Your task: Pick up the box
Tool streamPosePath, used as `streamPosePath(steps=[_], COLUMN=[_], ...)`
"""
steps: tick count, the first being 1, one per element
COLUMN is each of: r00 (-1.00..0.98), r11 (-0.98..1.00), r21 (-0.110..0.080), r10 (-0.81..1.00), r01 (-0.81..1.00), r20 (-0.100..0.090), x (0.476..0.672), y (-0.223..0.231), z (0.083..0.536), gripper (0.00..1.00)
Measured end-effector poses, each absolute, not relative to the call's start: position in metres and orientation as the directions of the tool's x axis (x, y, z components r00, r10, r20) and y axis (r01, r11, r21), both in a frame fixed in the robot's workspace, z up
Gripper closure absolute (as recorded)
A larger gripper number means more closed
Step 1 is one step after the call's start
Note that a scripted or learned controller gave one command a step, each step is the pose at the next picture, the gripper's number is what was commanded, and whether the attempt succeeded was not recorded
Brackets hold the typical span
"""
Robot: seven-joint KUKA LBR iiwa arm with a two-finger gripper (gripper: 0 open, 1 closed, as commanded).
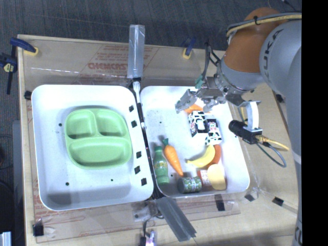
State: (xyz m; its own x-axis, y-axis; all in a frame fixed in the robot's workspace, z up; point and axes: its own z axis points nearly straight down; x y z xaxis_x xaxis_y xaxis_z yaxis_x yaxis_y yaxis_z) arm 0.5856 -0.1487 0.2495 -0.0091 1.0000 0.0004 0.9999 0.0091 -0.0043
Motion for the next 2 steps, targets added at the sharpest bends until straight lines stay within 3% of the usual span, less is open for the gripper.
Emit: streamPosePath(steps=[1,2], r00=[0.060,-0.084], r11=[-0.060,0.084], r21=[-0.003,-0.004], r10=[0.998,0.996], r01=[0.998,0.996], r20=[-0.001,0.001], x=[0.624,0.591], y=[-0.123,-0.149], z=[0.091,0.092], gripper=[0.00,0.00])
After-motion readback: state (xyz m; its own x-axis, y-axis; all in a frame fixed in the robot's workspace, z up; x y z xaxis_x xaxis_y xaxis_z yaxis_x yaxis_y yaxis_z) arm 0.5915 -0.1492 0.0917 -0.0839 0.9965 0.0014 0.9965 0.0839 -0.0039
